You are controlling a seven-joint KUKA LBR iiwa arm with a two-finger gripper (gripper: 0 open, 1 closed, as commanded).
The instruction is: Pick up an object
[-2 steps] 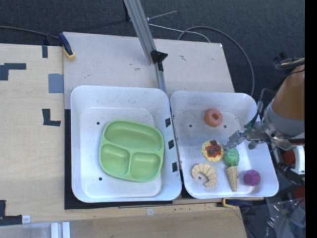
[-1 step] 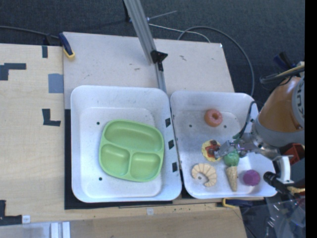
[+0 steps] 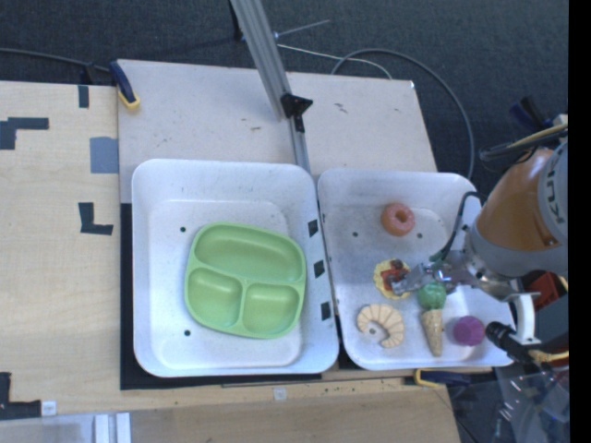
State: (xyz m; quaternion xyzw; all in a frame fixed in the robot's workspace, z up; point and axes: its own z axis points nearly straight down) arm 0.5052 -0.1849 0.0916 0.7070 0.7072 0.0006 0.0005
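Note:
In the right bin (image 3: pixel 360 192) lie several toy foods: a pink donut (image 3: pixel 398 218), a yellow piece with red and dark toppings (image 3: pixel 392 278), a croissant (image 3: pixel 381 323), an ice-cream cone with a green scoop (image 3: pixel 432 314) and a purple ball (image 3: pixel 467 329). My gripper (image 3: pixel 427 276) is low in this bin, between the yellow topped piece and the green scoop, its fingers right beside both. The grey and orange arm (image 3: pixel 522 220) comes in from the right.
The left bin (image 3: pixel 157 192) holds a green divided plate (image 3: pixel 246 280). A metal pole (image 3: pixel 268 58) slants across the bench behind the bins. Cables run over the dark floor at the back.

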